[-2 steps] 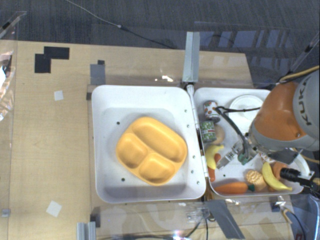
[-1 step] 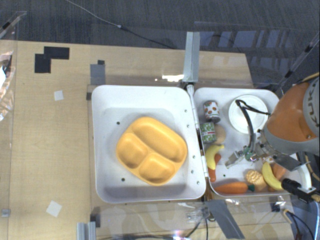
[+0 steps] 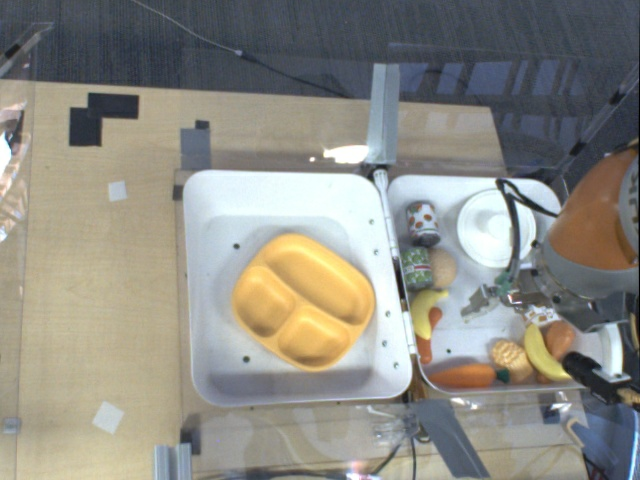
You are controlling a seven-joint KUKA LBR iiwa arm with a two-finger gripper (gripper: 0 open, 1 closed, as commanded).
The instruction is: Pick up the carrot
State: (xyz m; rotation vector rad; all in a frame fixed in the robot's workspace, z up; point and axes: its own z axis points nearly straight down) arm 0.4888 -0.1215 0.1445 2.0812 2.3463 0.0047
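The carrot (image 3: pixel 462 375) is a smooth orange spindle lying flat along the near wall of the right bin (image 3: pixel 452 190), its thin end pointing left. Up and to its right, the gripper (image 3: pixel 487 299) hangs over the middle of that bin with its two fingers spread apart; nothing sits between them, and they touch no item as far as can be told.

Two white bins lie side by side. The left bin (image 3: pixel 220 368) holds one yellow three-section plate (image 3: pixel 303 299). The right bin holds one carrot, two small cans (image 3: pixel 421 222), two bananas (image 3: pixel 429 303), one white bowl (image 3: pixel 492 227) and a few small foods near the arm, too crowded to count.
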